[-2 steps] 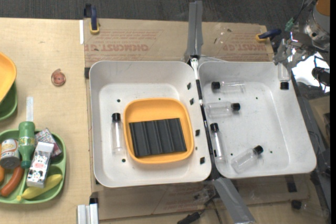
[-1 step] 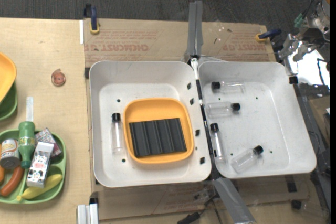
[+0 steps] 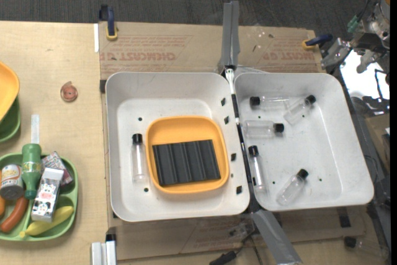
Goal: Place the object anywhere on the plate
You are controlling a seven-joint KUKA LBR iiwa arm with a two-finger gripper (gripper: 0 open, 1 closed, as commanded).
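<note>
Arm (image 3: 372, 15): cut off by the right edge above the right bin (image 3: 347, 195), jaws too small to tell | Yellow dish (image 3: 6, 93): cut by the left edge, left of the left bin (image 3: 118, 152) | Green plate (image 3: 62, 223): cut there too.

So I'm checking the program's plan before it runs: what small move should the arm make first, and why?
Probably swing the gripper left and down over the right bin, above the capped vial near the back wall. The gripper sits outside the bins at the upper right, five clear vials lie in that bin, and the orange plate in the left bin carries only a dark ridged block.
</note>
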